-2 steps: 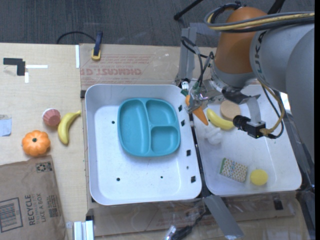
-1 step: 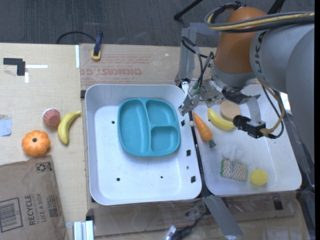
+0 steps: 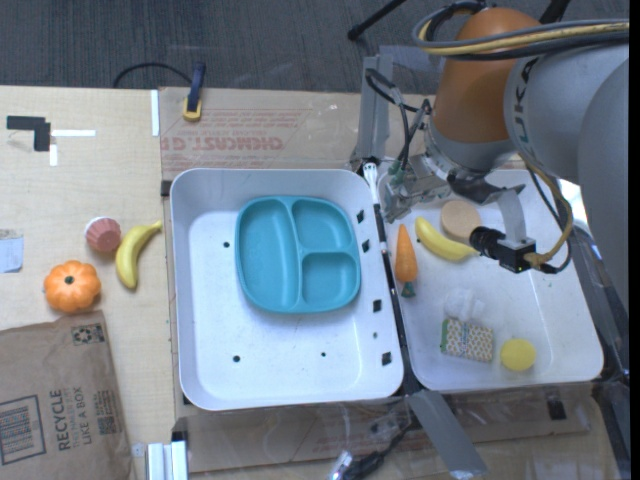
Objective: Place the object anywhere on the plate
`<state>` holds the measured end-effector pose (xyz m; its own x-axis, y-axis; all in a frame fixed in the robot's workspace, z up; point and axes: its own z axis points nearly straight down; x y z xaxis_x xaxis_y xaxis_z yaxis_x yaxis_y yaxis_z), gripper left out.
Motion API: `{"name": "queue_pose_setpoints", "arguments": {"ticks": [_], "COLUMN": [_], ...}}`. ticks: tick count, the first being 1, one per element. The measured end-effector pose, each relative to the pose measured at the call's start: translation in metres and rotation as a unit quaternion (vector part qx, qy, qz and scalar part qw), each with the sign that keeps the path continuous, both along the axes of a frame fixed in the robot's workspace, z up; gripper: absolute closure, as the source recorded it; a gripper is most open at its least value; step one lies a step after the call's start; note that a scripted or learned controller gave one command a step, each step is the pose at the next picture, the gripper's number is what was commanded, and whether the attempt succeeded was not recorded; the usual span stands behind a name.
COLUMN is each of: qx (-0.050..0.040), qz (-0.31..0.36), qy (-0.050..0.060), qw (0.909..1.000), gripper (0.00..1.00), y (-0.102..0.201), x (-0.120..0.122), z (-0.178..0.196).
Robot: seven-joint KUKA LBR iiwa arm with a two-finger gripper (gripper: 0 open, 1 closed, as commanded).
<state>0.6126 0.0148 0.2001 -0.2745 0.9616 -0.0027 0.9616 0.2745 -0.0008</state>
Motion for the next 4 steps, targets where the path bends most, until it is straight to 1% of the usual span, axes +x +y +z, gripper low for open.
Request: {"name": "queue_pose_setpoints", "arguments": {"ticks": [1, 2, 3, 4], "qx": [0.0008, 0.0006, 0.0005, 0.0004], "qz": [0.081, 0.049, 0.049, -0.055], "qy": [0.001, 0.0, 0.0, 0.001], "qw": [0.9967, 0.9988, 0.9988, 0.9985], "gripper": [1.0, 1.0, 0.0, 0.0], "y": [0.035, 0.067, 0.067, 0.022], "x": [-0.008, 0.005, 0.005, -0.041], "z": [-0.009, -0.009, -0.009, -0.009]}}
